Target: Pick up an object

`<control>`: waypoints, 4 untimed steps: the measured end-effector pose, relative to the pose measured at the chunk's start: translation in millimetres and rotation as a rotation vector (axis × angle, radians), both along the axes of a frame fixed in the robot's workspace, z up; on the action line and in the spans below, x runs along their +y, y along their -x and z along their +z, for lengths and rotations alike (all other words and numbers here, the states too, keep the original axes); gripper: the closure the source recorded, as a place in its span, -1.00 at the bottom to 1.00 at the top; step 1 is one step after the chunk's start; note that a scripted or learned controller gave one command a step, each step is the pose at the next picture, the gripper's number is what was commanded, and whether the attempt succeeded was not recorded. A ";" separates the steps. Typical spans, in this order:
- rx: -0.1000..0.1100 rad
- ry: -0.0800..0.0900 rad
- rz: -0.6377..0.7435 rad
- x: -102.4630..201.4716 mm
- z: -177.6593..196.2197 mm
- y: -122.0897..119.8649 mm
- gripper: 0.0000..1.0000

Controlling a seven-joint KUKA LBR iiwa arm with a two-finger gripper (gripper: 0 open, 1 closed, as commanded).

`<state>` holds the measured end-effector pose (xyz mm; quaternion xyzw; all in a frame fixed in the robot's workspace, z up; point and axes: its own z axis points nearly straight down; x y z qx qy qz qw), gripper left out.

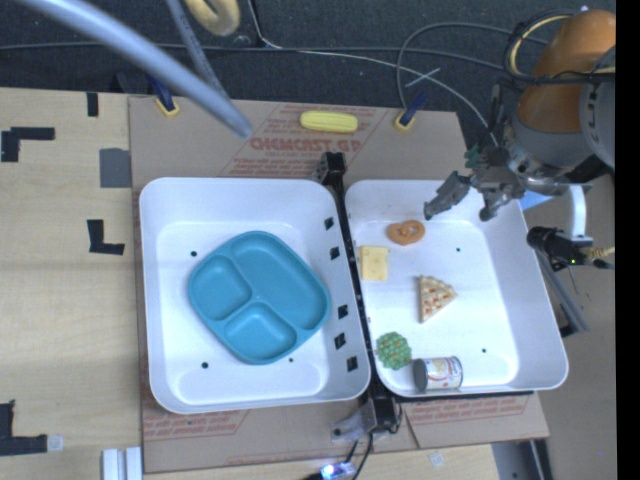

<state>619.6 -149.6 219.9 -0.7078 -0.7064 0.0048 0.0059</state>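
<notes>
A light wooden bench is covered by a brown cardboard sheet. Two shallow white bins, left and right, are set on it, touching. A yellow banana-shaped toy is laid behind them.

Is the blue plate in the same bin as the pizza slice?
No, the blue plate lies in the left bin, while the pizza slice lies in the right bin.

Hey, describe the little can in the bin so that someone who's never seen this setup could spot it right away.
Start at the right white bin, the one without the blue divided plate. Go to its near edge, where the can lies on its side just right of a green broccoli-like piece. It is the only cylinder there; its neighbours are a flat pizza slice, a cheese square and an orange ring.
</notes>
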 end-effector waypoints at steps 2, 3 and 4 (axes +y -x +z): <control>-0.010 0.002 0.003 -1.8 -54.6 1.0 -1.00; -0.007 0.002 0.003 -3.2 -119.4 4.5 -1.00; -0.015 0.004 0.004 -2.7 -135.3 4.2 -1.00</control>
